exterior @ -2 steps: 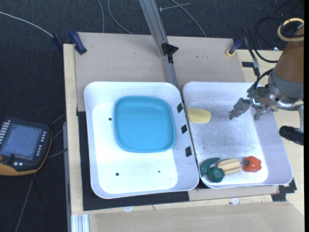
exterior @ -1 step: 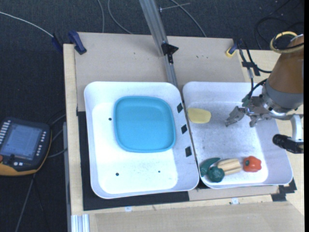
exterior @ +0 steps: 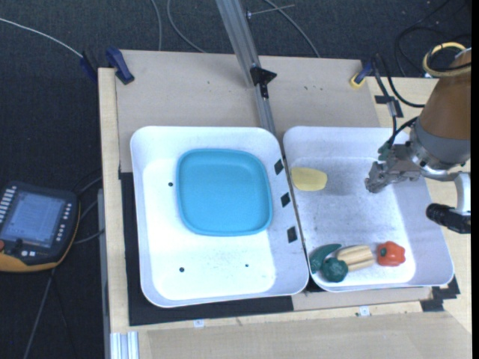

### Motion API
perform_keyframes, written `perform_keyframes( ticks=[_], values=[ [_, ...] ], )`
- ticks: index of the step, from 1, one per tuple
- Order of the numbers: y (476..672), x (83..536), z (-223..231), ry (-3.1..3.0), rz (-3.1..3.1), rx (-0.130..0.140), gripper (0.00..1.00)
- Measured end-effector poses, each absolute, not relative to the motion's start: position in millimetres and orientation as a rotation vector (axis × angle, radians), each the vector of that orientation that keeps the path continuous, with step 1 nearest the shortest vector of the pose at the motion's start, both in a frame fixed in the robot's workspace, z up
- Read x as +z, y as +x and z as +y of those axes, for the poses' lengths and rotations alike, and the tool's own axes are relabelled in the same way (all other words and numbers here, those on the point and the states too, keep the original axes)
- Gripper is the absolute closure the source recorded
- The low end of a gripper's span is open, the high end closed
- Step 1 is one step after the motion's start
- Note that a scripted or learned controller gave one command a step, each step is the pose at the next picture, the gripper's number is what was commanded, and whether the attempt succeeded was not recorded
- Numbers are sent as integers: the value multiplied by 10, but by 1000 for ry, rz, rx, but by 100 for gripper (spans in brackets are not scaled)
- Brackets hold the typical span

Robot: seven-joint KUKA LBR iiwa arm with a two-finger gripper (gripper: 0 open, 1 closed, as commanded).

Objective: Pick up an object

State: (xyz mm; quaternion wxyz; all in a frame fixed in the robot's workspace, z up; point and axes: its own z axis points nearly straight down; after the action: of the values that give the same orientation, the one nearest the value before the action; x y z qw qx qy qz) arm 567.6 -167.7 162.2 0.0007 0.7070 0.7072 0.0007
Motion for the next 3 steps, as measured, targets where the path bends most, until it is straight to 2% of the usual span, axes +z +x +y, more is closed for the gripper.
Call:
perform_keyframes(
  ticks=[2,3],
  values=[
    [5723,2769,-1645,2218,2219,4,100],
    [5835,2595,-1113,2217,2227,1,100]
  ],
)
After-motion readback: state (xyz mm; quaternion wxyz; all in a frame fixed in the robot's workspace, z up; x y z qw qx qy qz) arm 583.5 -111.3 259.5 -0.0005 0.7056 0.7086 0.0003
